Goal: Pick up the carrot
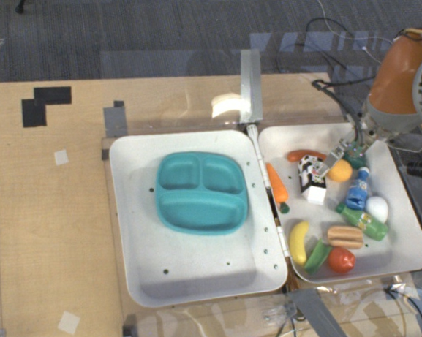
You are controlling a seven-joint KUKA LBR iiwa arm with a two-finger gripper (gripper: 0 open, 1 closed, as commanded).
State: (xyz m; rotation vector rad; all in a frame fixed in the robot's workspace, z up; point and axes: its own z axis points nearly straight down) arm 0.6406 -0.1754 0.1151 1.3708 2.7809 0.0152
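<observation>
The carrot (pixel 275 183) is orange with a green tip at its near end. It lies lengthwise against the left wall of the right bin (pixel 416 252), beside the divider between the bins. My gripper (pixel 347 151) hangs low over the far right part of that bin, just above an orange fruit (pixel 340 171) and a blue bottle (pixel 357 191). It is well to the right of the carrot, with a cow-patterned carton (pixel 311 168) between them. Nothing can be seen held in the gripper.
A teal divided plate (pixel 200 192) lies in the left bin (pixel 144 280). The right bin also holds a red sausage (pixel 299 155), white cube (pixel 316 194), egg (pixel 377 208), hot dog (pixel 345 236), banana (pixel 299 241), green pepper (pixel 317 255) and tomato (pixel 341 260).
</observation>
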